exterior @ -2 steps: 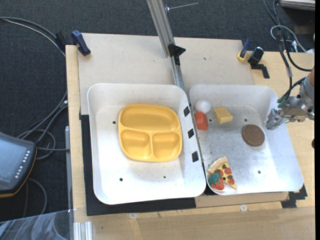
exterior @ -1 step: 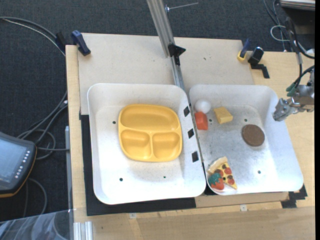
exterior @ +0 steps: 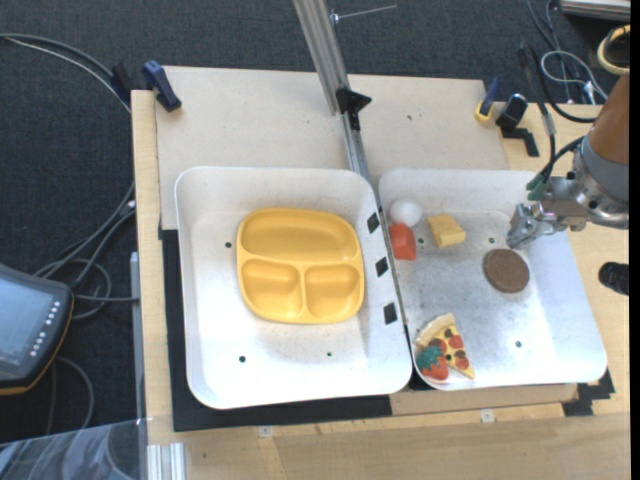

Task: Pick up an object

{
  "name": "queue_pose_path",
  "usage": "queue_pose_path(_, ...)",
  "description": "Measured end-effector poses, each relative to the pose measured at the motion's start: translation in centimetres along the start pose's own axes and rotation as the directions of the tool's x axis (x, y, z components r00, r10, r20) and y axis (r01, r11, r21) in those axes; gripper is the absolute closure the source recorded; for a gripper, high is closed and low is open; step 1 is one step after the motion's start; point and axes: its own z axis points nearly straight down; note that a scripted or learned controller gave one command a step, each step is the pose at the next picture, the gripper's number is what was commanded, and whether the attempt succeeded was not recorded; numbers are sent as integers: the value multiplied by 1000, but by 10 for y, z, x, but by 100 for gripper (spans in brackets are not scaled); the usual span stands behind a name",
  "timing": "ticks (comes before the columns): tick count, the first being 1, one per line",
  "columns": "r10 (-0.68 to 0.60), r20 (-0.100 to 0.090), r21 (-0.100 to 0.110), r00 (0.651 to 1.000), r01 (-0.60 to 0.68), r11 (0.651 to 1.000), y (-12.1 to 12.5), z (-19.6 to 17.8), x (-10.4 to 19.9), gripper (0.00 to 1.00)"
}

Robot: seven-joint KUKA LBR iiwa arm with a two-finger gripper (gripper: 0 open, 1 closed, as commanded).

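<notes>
In the right bin [exterior: 560,338] lie a brown round patty [exterior: 506,270], a yellow cheese block [exterior: 447,231], a red piece [exterior: 402,241] with a white ball [exterior: 405,211] behind it, and a pizza slice [exterior: 443,349] at the front left corner. My gripper [exterior: 522,227] hangs at the bin's right side, just above and to the right of the patty. Its fingers point down toward the bin floor with nothing seen between them.
The left bin [exterior: 210,368] holds a yellow divided plate [exterior: 300,265]. A metal pole [exterior: 318,38] rises from the back between the bins. Clamps and cables sit along the bench's far edge.
</notes>
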Motion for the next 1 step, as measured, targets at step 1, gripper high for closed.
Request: queue_pose_path(1,0,0,1,1000,0,1000,-2,11,57,100)
